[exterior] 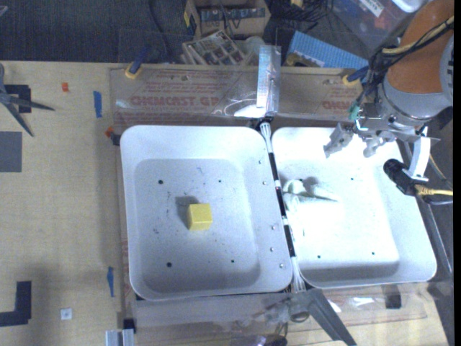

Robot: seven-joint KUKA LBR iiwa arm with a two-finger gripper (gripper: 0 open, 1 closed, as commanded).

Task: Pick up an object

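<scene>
Partly glare-washed, pale object (301, 189) in right bin (403, 265); pincer (354, 143) above

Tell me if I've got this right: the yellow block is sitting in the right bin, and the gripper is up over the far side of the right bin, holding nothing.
Not quite. The camera view shows the yellow block on the floor of the left bin, not the right bin. The rest holds: the gripper hangs over the right bin's far side with nothing between its fingers.
</scene>
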